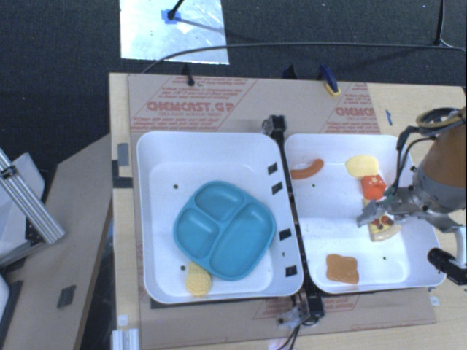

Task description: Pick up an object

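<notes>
The tool (379, 216) hangs low at the 3 o'clock side of the right bin (314, 275), directly over a small cream-and-brown toy food piece (384, 231) lying beside an orange-red piece (373, 187); whether it is spread or pinching, I cannot tell. The piece looks light, stiff and a little slick, probably best taken across its narrow middle. The arm (441, 168) leans in from 3 o'clock, wrist pitched steeply downward.
</notes>
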Robot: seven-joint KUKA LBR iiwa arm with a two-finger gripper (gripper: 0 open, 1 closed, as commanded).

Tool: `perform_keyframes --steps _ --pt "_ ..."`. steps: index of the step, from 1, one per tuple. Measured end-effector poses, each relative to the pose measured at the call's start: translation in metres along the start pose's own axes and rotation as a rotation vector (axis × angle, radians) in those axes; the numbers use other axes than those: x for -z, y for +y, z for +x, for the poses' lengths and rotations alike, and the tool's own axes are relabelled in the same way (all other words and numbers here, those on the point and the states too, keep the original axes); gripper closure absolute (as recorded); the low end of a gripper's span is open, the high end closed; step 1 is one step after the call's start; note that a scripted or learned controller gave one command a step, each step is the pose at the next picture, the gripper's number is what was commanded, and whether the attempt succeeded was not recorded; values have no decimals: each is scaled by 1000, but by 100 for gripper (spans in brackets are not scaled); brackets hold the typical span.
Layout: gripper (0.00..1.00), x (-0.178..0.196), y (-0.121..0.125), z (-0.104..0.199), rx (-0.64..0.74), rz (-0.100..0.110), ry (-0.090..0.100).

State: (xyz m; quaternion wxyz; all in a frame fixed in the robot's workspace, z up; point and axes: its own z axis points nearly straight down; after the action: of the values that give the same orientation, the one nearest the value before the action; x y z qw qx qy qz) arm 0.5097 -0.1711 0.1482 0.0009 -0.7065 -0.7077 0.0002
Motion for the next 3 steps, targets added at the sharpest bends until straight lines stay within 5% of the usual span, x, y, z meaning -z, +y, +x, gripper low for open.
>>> perform_keyframes --steps 1,2,3 --pt "0 -59 3 -3 -1 -10 -5" --pt "100 -44 5 -6 -2 -19 -13" --pt "100 1 8 0 3 -7 -2"
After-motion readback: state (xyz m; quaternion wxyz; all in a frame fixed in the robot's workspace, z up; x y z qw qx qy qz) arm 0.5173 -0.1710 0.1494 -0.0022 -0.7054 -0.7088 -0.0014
